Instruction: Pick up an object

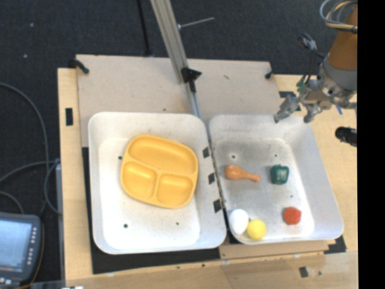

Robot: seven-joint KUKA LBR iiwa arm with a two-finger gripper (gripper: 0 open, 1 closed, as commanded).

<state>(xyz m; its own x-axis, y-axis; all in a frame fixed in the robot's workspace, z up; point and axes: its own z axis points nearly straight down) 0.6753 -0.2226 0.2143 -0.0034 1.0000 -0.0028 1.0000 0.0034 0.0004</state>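
camera view: one fixed look down on the desk [252, 71], both bins side by side.
my pincer [296, 109]: over the far rim of the right bin [319, 161], fingers [283, 113] spread apart, nothing between them.
left bin [102, 161]: well off to the side of my pincer, carries a yellow divided tray [159, 170]. Too wide and flat for my fingers, skipping it.
candidates: all in the right bin, all on the near side of my pincer.
orange drumstick toy [242, 174]: nearer than my pincer and off toward the left bin, lying flat, fat end toward the divider, thin handle pointing back across the bin.
green pepper toy [279, 174]: closest to my pincer, almost straight down the view from it, just beside the drumstick tip but apart from it.
red ball [292, 215]: further toward the front, standing alone.
white egg [239, 221] + yellow ball [257, 229]: front corner, touching each other and tight against the bin wall. Poor access.
pick: green pepper toy. Shortest reach, free space all around.
handling guess: looks like a small hollow plastic toy, so light, stiff, smooth skin, not fragile. Likely to squirt out if pinched off-centre.
grip plan: come straight down, close across its widest middle, fingers clear of the drumstick side.
fallback: drumstick, taken across the thick end, not the thin handle.
risk: round toys roll on the bin floor if nudged first.
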